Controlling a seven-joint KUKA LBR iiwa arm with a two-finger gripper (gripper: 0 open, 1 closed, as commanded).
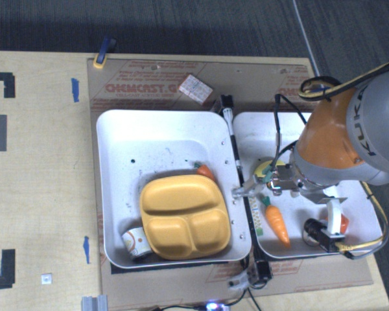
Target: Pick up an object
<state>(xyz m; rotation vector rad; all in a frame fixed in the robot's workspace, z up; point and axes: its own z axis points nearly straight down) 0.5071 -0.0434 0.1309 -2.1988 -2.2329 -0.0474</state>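
Camera view has the arm [340, 138] bent low over the right bin [292, 123], its gripper [272, 181] by that bin's left wall. I cannot tell its state from here. A toy carrot [276, 222] lies just below it, near the front left corner. Left bin [117, 135] carries a yellow divided tray [185, 216] against the front edge, a small white cup [135, 240] touching its left side.

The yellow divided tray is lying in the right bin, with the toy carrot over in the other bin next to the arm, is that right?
Not quite. The camera view shows the yellow divided tray lying in the left bin, not the right one. The rest stands: the toy carrot lies in the other bin, the right bin, next to the arm.
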